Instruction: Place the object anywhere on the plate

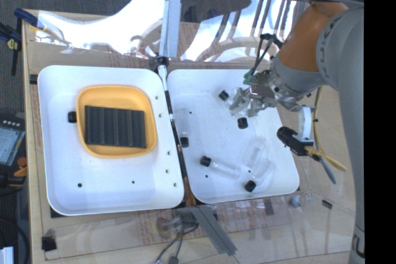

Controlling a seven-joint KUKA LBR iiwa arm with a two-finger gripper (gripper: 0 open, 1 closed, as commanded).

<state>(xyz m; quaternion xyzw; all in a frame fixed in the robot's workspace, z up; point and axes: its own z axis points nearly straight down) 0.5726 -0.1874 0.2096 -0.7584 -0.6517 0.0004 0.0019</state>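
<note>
Claw over the right bin, near a clear tube with black cap; open or closed, impossible to tell; nothing seen between its tips; more capped clear tubes lying lower in that bin; yellow plate in the left bin, carrying only a dark ridged insert; placing not yet done, probably still at the picking stage.

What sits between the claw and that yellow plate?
In the camera view, white floor of the right bin, then the divider where both bins' rims meet, then a strip of left bin before the plate. The claw hangs over the right bin.
</note>
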